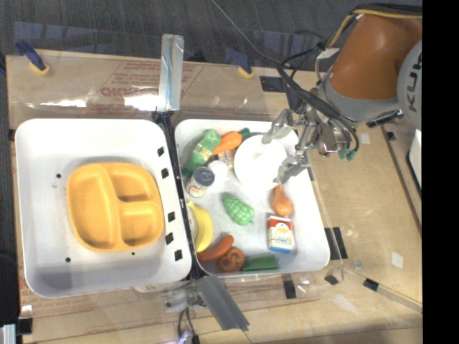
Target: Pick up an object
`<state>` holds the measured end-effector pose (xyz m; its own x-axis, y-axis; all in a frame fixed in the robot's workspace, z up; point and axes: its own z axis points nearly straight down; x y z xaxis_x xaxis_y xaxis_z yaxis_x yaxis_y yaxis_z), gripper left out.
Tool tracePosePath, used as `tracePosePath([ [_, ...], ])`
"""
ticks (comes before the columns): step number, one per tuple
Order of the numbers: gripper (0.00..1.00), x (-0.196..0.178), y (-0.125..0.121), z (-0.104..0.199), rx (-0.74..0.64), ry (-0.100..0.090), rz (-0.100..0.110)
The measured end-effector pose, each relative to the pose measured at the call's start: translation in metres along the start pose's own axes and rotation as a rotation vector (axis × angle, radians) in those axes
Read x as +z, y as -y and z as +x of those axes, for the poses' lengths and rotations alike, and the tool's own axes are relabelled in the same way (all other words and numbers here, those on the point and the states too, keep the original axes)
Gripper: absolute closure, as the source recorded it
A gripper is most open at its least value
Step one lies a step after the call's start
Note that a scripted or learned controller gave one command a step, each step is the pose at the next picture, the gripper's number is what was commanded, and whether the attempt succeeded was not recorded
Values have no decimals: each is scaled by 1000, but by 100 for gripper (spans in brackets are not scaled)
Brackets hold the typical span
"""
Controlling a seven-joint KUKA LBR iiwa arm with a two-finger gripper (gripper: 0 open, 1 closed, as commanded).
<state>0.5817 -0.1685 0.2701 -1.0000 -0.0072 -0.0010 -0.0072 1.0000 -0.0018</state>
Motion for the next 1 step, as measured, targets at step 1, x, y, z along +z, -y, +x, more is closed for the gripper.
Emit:
tracePosePath([
  [1,0,138,41,46,198,-7,-3],
])
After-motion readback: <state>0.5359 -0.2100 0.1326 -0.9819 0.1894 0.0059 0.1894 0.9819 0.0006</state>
